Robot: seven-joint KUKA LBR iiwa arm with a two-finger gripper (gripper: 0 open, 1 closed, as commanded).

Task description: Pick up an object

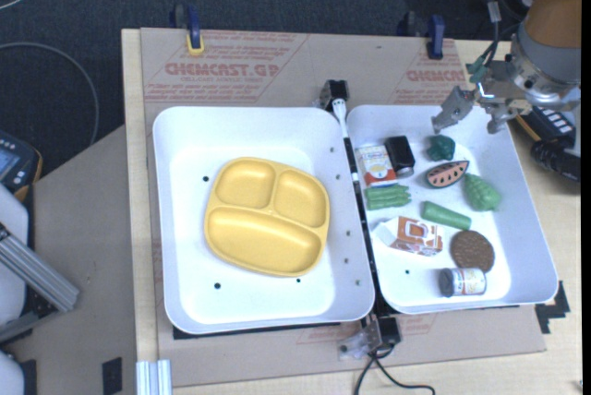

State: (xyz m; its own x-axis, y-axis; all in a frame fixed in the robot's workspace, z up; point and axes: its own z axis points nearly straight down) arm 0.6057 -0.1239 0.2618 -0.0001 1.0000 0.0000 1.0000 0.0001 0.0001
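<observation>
The right bin (531, 236) holds several small items. Among them are a black box (400, 153), a white and orange carton (374, 164), a teal lump (441, 147), a watermelon slice (448, 173), a knobbly green piece (480, 192) and a small can (464, 281) lying on its side. My gripper (476, 114) hangs over the far end of this bin, just above and right of the teal lump. It is open, its fingers spread wide with nothing between them.
A yellow divided plate (268, 215) lies in the left bin (175, 199). Also in the right bin are green pods (386, 196), a green cucumber (446, 215), an orange and white packet (416, 234) and a brown disc (472, 250). Blue clamps (193, 26) grip the board's far edge.
</observation>
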